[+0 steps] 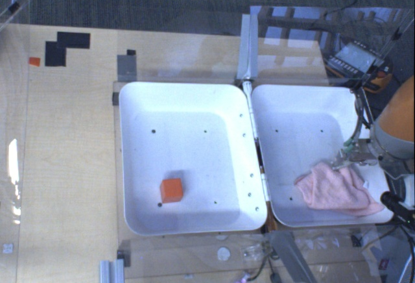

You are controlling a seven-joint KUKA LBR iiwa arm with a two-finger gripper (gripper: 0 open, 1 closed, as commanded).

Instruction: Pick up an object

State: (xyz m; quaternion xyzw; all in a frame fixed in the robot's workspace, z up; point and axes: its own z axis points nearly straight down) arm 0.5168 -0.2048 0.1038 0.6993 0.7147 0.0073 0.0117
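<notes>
Camera view: my pincer (351, 153) sits at the pink cloth's (337, 189) upper edge, right bin (292, 103). Spread or pressed, I cannot tell. Best to bite a thick fold.

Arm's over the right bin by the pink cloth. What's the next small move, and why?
Probably lower the gripper straight down onto the pink cloth. It sits at the cloth's upper right edge in the right bin, and nothing shows between its fingers. The orange block lies far off in the left bin.

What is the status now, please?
Gripper low over pink cloth in right bin. No grasp confirmed. Orange block alone in left bin.
</notes>
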